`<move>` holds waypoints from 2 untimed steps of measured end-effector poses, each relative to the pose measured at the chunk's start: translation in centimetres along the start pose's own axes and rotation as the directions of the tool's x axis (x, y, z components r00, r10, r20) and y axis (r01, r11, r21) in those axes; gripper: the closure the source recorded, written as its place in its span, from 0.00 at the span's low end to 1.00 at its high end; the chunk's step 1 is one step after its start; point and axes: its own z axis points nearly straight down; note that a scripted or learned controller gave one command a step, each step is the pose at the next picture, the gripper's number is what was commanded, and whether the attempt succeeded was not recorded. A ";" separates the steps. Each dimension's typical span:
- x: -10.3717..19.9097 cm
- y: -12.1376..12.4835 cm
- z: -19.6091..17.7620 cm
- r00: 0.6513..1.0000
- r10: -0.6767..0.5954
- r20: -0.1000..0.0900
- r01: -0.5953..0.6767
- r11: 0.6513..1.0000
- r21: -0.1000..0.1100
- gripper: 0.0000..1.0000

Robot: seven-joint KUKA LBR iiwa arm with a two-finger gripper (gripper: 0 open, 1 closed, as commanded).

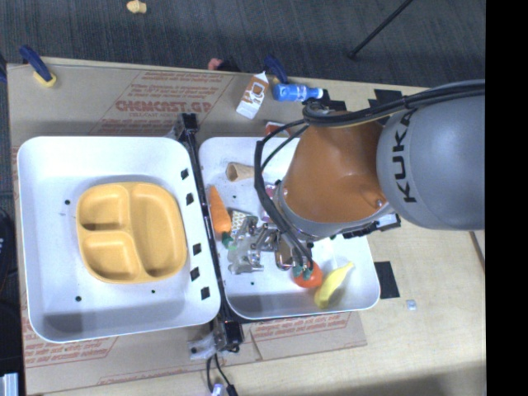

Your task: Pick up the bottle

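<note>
The bottle, as far as it can be made out, is the small pale, clear-looking object (240,259) that is lying on the floor of the right-hand shallow white bin (363,291), a little below the middle of the frame; its outline is blurred and partly covered, so its exact shape is not showing clearly. The metal two-finger gripper (268,246) is hanging directly over and just beside it, at the end of the grey arm with the orange band (338,180), which is reaching in from the right and covering much of that bin. Whether the gripper is spread, pressed together or pinching anything cannot be told from this angle. A slim orange carrot (219,209) is lying along the bin's left wall, just to the upper left of the gripper. A small tan cone-shaped piece (240,172) is sitting near the bin's upper edge. A round red tomato-like toy (306,275) is resting to the lower right of the gripper, touching a curved yellow banana (332,286) beside it. In the left-hand white bin (41,304), a yellow three-compartment plastic tray (132,231) is sitting near the middle.
</note>
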 end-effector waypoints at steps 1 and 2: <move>-0.3 -2.2 -10.8 0.870 -0.494 0.004 0.494 0.870 0.002 1.00; -2.2 -10.6 -15.3 0.964 -0.266 0.004 0.266 0.964 0.002 1.00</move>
